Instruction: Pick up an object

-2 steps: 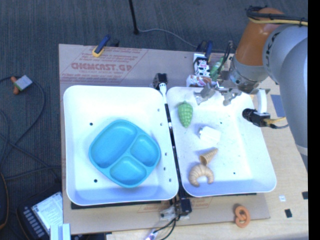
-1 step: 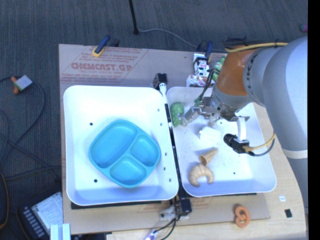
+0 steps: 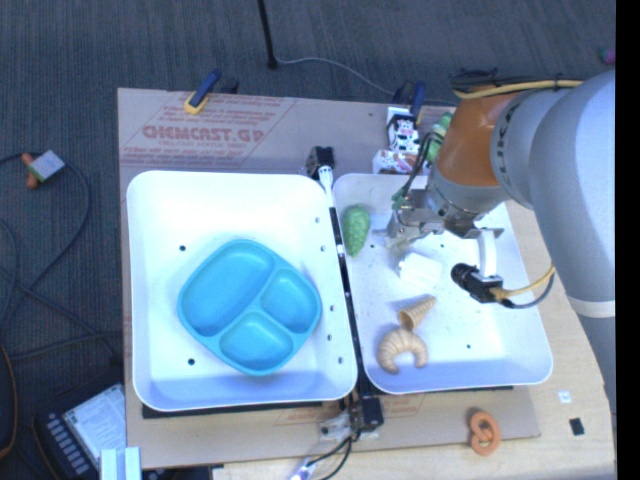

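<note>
Camera view shows you the gripper point(image 3: 405, 230) low in the right white bin point(image 3: 520, 363), its fingers' spread impossible to tell, just beside the green oval toy point(image 3: 356, 227), the tan croissant point(image 3: 401, 349) and cone point(image 3: 418, 310) nearer the front.

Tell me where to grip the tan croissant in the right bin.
Grip the tan croissant across its thick middle, coming straight down from above. It lies flat in the right white bin, curved, with tapering ends, so the middle seems surest.

Gripper point(image 3: 408, 236) low in right bin point(image 3: 520, 363) near green object point(image 3: 356, 227), croissant point(image 3: 402, 349), cone point(image 3: 418, 311)
</note>
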Robot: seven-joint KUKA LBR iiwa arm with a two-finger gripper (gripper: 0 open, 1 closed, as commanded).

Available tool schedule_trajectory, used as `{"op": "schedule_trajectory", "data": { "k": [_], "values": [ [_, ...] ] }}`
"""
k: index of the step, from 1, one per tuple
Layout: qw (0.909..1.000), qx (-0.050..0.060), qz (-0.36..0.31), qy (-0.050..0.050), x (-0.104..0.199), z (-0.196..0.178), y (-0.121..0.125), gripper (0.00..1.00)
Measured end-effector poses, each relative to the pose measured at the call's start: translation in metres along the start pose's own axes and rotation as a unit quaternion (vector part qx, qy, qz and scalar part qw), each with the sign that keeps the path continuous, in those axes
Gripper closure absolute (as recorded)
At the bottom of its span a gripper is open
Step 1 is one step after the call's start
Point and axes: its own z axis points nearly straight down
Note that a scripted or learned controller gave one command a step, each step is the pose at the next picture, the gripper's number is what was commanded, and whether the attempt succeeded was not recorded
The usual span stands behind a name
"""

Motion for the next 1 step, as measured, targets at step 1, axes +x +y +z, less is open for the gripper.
{"op": "schedule_trajectory", "data": {
  "k": [1],
  "values": [
    [1.0000, 0.003, 0.000, 0.002, 0.0005, -0.0611, -0.0093, 1.00]
  ]
}}
